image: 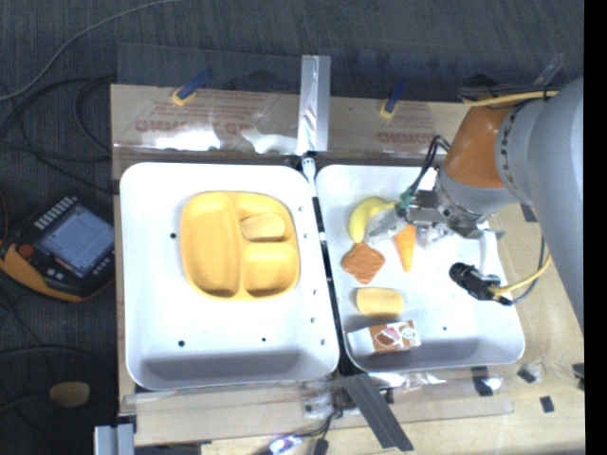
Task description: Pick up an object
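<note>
The right bin (493,335) holds several toy foods. A yellow lemon-like piece (363,216) lies at its upper left, and an orange carrot (406,248) lies beside it. Lower down are an orange-brown chunk (363,263), a pale yellow bun (379,300) and a small brown-and-white packet (395,335). My gripper (408,222) hangs low over the top of the carrot, right next to the lemon-like piece. The wrist hides how it meets them.
The left bin (152,339) bears a yellow divided tray (213,254) with a tan bread-like piece (264,226) in its upper right compartment. A black cable plug (471,279) hangs over the right bin's right side. The arm's orange band (474,154) covers that bin's far right corner.
</note>
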Available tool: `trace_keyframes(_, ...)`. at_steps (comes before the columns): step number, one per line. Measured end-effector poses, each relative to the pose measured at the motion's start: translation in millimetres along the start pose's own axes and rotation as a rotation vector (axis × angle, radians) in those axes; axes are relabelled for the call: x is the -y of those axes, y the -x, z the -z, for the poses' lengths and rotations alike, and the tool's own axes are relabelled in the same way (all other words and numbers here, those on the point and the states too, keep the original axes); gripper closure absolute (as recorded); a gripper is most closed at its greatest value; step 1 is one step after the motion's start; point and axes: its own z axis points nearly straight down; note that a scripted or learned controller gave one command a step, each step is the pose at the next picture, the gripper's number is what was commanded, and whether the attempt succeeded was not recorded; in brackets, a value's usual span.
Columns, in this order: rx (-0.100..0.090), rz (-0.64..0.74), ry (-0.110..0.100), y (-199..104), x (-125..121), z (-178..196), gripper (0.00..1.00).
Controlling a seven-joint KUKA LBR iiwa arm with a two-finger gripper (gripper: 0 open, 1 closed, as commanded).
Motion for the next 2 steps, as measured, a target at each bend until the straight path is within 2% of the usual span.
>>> trace_keyframes(1,-0.003,0.001,-0.002,-1,0,8,1.00)
trace_keyframes(2,0.002,0.023,0.001,-68,-14,117,1.00)
